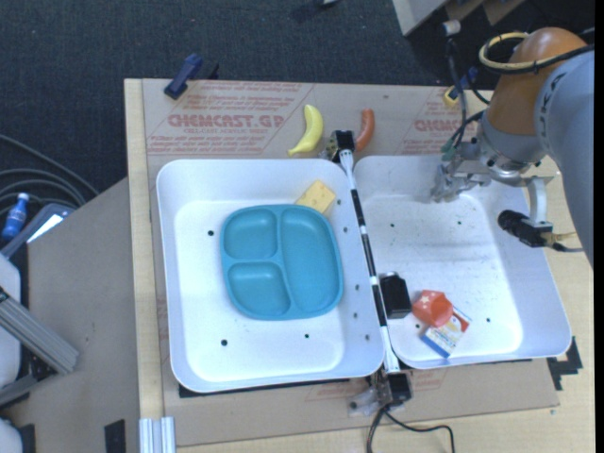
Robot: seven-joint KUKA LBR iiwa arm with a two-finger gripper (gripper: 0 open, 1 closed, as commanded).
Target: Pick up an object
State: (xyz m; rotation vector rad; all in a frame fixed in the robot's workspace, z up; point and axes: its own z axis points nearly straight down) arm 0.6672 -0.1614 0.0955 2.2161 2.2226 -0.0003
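Nearest the camera, a small red object (pixel 432 306) lies on a flat red, white and blue packet (pixel 444 331) in the near part of the right bin (pixel 528 338), close to the black clamp (pixel 394 295) on the divider where the two bins meet. The left bin (pixel 184 253) carries a blue three-compartment plate (pixel 281 259), with a yellow block (pixel 316 196) touching the plate's far edge. Beyond the bins, a yellow banana (pixel 307 130) and an orange-red sausage-shaped item (pixel 364 129) rest on the tabletop (pixel 236 116).

The end effector (pixel 451 185) hangs over the far part of the right bin, well apart from the red object and the packet. Whether its fingers are spread or pressed together cannot be told at this slant and size; nothing is visible between them.

Judged from this arrangement, the pick is not yet accomplished: every candidate object sits on a bin floor or on the tabletop, and none is lifted. Remaining are the approach to a chosen object, the closing on it and the lift. The red object and packet appear the nearest candidates within the bin below the arm.
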